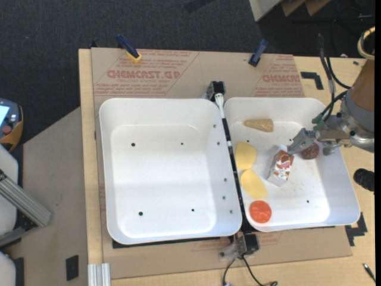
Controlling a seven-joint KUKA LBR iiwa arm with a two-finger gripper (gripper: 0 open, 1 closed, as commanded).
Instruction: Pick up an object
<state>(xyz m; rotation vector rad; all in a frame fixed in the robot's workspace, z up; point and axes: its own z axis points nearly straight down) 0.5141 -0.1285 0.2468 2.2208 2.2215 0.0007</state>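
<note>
Here we see the tool [312,145] in the right bin [339,210], fingers spread wide around a dark reddish object [309,152]; a small carton [280,166] lies just left.

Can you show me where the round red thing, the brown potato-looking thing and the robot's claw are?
round red thing [260,211], camera view, its middle.
brown potato-looking thing [259,124], camera view, its middle.
gripper [309,142], camera view, between its fingertips.

Robotics lab — clamped cardboard [178,70] bench (cables [327,70] trailing)
</note>
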